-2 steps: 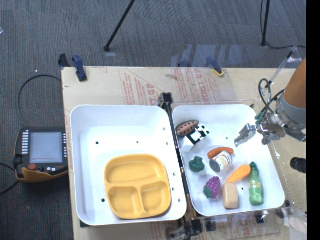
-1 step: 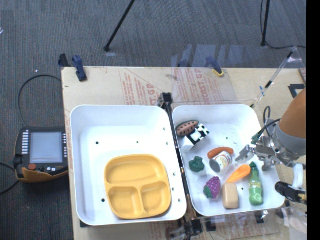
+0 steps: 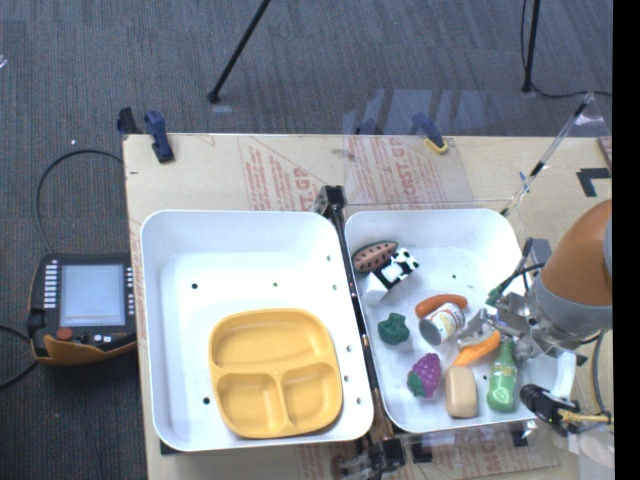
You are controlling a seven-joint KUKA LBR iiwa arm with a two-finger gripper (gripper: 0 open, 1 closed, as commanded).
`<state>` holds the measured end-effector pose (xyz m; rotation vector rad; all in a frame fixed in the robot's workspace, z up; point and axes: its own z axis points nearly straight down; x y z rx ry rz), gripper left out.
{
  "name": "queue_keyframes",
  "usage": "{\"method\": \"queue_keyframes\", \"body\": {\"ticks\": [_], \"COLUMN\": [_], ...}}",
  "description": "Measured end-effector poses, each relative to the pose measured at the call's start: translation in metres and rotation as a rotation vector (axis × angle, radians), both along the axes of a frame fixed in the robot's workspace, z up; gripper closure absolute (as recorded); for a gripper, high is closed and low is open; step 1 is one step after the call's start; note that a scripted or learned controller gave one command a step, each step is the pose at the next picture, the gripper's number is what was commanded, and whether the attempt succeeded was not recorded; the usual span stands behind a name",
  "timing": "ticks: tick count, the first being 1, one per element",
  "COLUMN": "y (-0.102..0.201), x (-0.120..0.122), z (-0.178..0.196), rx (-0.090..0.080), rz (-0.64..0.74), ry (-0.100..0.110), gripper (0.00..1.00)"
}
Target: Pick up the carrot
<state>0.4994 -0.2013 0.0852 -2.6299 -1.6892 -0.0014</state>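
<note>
Carrot, small orange plastic toy, lies tilted in the right white bin, touching the two-finger gripper at its tip; whether it's open or shut I cannot tell. Near to far in that bin: one beige bar, one green bottle, one purple grape bunch, one green broccoli piece, one tin can, one sausage, one black-and-white cube, one brown bread loaf. Left white bin holds one yellow three-compartment plate.

Two bins side by side on the counter: tray in the left bin; in the right bin (crowded), carrot right of can, grapes left of bottle, broccoli near the divider.
</note>
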Motion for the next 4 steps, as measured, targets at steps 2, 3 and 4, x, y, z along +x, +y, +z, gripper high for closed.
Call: {"method": "queue_keyframes", "body": {"ticks": [2, 3, 4], "y": [0.004, 0.092, 0.090], "x": [-0.023, 0.004, 0.004], "z": [0.088, -0.001, 0.000], "rx": [-0.011, -0.007, -0.009], "rz": [-0.055, 0.297, 0.293], "ry": [-0.006, -0.002, -0.004], "gripper": [1.00, 1.00, 0.00]}}
